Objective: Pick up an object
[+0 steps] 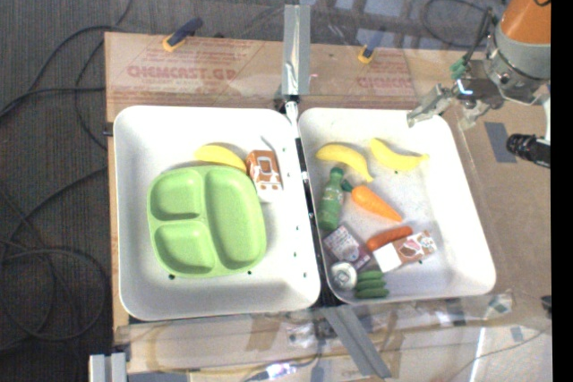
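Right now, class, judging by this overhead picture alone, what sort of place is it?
Probably a robotics lab's grasping test bench: a grey-and-orange robot arm reaches over two white bins of toy food such as a carrot, with loose cables on carpet and clamps holding the board.

Three bananas lie across two bins. There is one green tray, one carrot and one green bottle.

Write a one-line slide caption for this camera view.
Grey arm's pincer hovers over the right white bin's far edge, above two yellow plastic bananas.
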